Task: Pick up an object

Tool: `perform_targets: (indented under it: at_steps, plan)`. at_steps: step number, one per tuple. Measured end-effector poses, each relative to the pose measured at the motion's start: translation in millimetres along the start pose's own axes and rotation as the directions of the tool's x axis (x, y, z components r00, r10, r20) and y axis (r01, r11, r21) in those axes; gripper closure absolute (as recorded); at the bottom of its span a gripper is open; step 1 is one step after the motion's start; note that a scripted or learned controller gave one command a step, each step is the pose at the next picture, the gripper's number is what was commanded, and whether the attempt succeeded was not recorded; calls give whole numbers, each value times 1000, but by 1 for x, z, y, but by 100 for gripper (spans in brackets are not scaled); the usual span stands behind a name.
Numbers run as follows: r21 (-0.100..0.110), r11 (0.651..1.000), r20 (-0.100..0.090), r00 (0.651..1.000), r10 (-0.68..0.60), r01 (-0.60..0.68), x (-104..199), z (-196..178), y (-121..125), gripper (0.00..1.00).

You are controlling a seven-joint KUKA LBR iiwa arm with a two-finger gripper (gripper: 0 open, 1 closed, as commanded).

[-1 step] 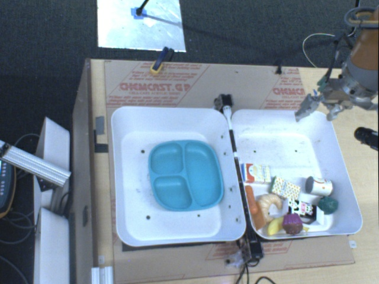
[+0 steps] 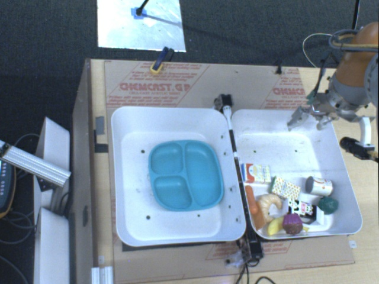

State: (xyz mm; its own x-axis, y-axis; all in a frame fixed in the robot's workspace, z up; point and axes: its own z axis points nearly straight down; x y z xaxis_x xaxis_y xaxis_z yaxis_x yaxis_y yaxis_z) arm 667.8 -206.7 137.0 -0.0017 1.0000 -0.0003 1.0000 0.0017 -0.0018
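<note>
Camera view: "CHEMCAST" is printed on the bench (image 2: pixel 155 87), the gripper (image 2: pixel 310 116) is held over the right bin's (image 2: pixel 278 149) far edge with jaws spread, and small objects (image 2: pixel 287 206) are heaped in its near corner.

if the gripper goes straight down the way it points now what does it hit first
Probably the bare white floor of the right bin, near its far right corner. The gripper hangs there, well apart from the toy pile at the near end, though depth is hard to judge.
</note>
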Motion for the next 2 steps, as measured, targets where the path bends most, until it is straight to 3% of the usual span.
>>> perform_targets:
  at_steps: [1, 2]
  plan:
    - [-1, 1000, -2, 1000, -3, 3, 2, 52, 1, 0]
    - [-7, 1000, 1, 1000, -6, 6, 1, 40, 3, 100]
